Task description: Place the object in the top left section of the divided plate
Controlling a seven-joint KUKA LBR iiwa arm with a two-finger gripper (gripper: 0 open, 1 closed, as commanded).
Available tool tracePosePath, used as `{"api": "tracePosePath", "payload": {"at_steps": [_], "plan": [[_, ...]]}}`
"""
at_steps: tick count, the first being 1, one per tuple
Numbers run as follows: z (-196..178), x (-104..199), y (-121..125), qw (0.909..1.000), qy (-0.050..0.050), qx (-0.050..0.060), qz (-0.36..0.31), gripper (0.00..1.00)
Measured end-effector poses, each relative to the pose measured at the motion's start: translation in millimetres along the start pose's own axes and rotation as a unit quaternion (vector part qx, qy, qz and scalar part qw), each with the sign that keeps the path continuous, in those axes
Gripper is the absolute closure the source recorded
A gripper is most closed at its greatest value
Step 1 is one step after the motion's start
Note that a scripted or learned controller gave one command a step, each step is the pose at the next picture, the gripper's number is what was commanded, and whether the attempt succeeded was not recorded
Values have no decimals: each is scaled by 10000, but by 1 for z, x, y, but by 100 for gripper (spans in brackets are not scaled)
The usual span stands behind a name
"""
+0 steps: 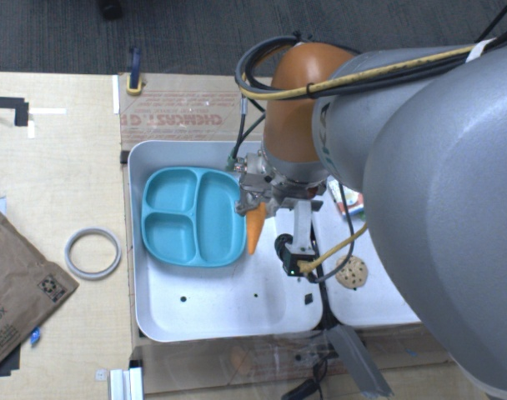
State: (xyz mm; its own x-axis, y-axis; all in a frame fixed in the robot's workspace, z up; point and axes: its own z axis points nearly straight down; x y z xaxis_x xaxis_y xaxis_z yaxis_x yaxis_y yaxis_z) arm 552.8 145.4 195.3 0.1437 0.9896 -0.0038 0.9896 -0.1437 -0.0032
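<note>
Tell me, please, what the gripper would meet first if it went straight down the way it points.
Probably the orange carrot lying just under the gripper, beside the right rim of the blue divided plate; depth is hard to judge from above.

The blue divided plate (193, 217) looks like smooth, shiny plastic. The white bin (212, 311) looks smooth too. The bench (57, 165) looks like pale wood.

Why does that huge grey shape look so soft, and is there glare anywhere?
In the camera view, the arm sits close to the lens, so it looks big and soft-edged; the blue divided plate is sharp, the white bin bright with faint shadows, and no strong glare.
</note>
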Motion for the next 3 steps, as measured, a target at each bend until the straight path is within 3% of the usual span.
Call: {"api": "tracePosePath", "payload": {"at_steps": [1, 2, 3], "plan": [[-67, 11, 33, 9942, -3, 0, 1074, 100], [-23, 25, 29, 9373, -7, 9, 3485, 100], [-30, 25, 29, 9380, -37, 22, 3465, 100]]}}
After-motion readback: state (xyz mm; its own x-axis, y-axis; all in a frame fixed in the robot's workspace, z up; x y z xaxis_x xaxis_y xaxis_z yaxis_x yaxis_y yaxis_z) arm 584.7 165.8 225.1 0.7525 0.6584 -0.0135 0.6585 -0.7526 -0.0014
